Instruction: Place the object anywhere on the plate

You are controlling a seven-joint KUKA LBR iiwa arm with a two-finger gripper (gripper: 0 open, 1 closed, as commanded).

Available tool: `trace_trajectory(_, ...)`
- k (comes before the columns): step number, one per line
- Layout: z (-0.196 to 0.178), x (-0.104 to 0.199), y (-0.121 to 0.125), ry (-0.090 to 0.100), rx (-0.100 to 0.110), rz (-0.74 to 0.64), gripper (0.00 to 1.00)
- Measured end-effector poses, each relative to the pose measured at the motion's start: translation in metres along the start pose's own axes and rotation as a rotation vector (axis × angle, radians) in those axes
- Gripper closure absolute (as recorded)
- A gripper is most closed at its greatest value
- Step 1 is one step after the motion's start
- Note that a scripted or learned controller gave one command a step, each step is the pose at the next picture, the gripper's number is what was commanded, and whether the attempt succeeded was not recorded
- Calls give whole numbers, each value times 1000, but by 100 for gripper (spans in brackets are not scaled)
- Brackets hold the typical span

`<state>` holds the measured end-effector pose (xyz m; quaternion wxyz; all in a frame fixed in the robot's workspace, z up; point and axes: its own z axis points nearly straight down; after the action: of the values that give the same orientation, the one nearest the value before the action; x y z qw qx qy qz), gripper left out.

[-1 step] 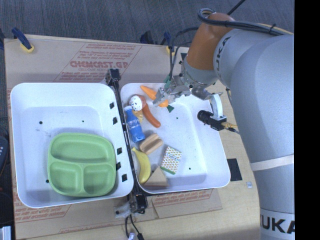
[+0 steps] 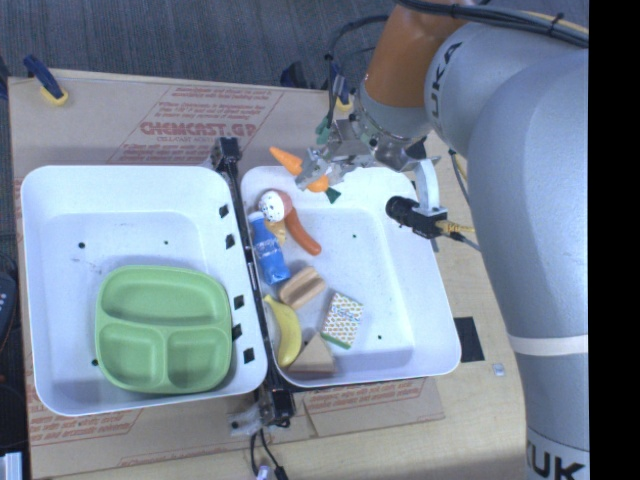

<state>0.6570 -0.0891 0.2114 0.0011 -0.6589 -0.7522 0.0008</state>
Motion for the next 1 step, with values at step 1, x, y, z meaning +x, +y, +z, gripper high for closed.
trace_trajectory(1,-9,0,0,0,4,-5,100)
